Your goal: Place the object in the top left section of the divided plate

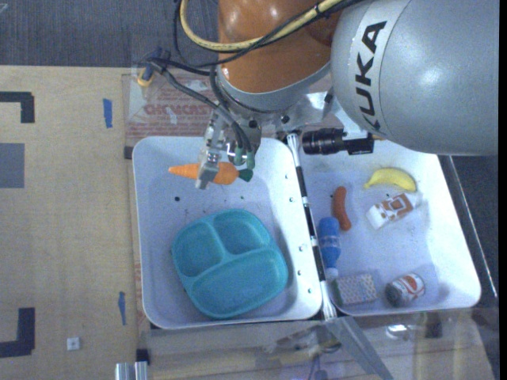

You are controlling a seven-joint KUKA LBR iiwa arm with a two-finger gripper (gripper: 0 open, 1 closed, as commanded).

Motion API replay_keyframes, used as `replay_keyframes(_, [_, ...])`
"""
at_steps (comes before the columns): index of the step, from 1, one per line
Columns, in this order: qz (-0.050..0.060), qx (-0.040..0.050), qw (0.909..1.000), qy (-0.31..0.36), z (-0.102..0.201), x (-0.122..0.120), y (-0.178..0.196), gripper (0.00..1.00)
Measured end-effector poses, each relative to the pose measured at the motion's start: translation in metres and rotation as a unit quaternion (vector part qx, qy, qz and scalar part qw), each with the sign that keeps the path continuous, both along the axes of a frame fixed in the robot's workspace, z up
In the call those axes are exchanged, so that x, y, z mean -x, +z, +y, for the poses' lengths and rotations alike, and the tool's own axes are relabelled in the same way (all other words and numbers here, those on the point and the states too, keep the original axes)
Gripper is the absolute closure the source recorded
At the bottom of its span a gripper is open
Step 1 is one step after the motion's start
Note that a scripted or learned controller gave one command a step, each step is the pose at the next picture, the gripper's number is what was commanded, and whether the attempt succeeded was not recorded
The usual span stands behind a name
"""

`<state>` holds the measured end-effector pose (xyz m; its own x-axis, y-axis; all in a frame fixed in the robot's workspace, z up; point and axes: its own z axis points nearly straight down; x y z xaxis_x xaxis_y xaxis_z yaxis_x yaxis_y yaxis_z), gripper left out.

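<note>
Carrot (pixel 198 171): orange, lying level with its thin tip to the left and green end to the right, over the far part of the left bin, beyond the plate.
Gripper (pixel 212 165): reaches down from the arm onto the carrot's thick half; its fingers (pixel 207 174) are clamped on the carrot, which shows between them.
Plate (pixel 230 263): teal, divided into three sections, two small ones on the far side and one large one on the near side; it sits in the near half of the left bin, turned slightly.
Left bin (pixel 150 236): white, shallow, bearing the plate, with the carrot over it.
Right bin (pixel 455 236): white, just beside the left bin.
Banana (pixel 390 180): yellow, far part of the right bin.
Sausage (pixel 341 206): red-brown, near the right bin's left wall.
Bottle (pixel 328 244): blue, against the divide between the bins.
Can (pixel 405 289): on its side at the near right.
Sponge (pixel 357 288): grey, left of the can.
Arm (pixel 412 62): grey with an orange band, coming in from the far right.
</note>
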<state>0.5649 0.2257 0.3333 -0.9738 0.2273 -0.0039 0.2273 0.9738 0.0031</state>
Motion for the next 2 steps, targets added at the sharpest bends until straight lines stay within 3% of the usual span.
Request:
replay_keyframes(1, [0.000,0.0001,0.9964,0.084,-0.0348,0.0238,-0.0849,1.00])
replay_keyframes(2, [0.000,-0.0001,0.9965,0.084,-0.0356,0.0234,-0.0847,0.00])
